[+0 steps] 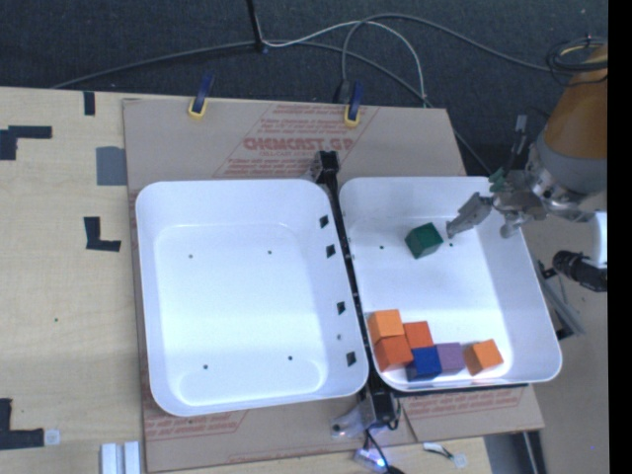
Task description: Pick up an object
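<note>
A green block (424,240) lies alone in the back half of the right bin (513,284). Along that bin's front edge sits a cluster of blocks: two orange ones (387,336), a red one (419,333), a blue one (426,363), a purple one (450,356) and another orange one (483,355). My gripper (481,227) hangs over the bin's back right part, just right of the green block. It is open, its fingers spread apart with nothing between them. The left fingertip (456,228) is close to the green block.
The left bin (168,265) stands beside the right one, with a black divider (341,265) between them. Both rest on a cardboard sheet (286,141) held by two clamps at the back. Cables run across the dark floor behind.
</note>
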`<state>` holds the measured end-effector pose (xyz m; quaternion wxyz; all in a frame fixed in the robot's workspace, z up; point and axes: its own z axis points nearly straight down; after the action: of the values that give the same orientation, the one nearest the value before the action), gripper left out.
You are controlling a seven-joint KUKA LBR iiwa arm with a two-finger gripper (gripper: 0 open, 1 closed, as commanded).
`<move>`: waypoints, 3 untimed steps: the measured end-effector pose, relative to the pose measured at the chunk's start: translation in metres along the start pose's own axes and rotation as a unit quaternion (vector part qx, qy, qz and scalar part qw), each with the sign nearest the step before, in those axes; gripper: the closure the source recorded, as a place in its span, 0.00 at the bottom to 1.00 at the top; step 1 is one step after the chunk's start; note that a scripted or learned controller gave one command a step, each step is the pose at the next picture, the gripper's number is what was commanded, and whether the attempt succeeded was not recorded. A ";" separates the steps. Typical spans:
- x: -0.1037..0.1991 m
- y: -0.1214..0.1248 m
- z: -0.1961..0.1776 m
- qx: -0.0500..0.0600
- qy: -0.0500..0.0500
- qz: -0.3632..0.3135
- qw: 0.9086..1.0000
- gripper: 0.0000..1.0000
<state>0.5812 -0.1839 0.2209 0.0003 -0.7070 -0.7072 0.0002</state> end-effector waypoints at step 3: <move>0.071 0.049 0.112 -0.004 -0.001 0.000 1.000 0.00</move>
<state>0.6299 -0.1124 0.1087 -0.0031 -0.7067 -0.7075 -0.0023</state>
